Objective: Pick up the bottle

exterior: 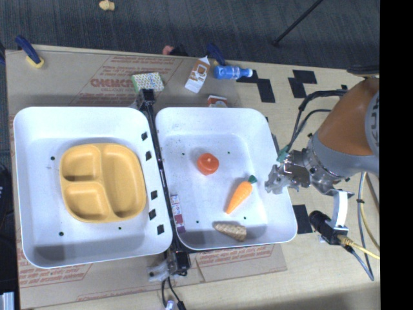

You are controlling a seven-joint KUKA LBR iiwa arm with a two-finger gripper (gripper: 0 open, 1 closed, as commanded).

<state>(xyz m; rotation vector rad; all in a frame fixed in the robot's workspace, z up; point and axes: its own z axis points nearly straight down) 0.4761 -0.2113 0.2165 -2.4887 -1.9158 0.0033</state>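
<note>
The right bin (169, 173) serves as landmark. At its near edge lies a tan bread piece (230, 230); beyond it an orange carrot (238, 196), then a small orange cup (208, 163). The gripper (277, 179) hovers at that bin's right rim; whether it is spread or pressed together cannot be told. Past the bin's far rim, on the bench, lies the blue bottle (228, 73). Left of the bin sits a yellow divided plate (103, 181).

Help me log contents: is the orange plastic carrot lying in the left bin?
No, the orange plastic carrot lies in the right white bin; the left white bin holds a yellow divided plate.
</note>
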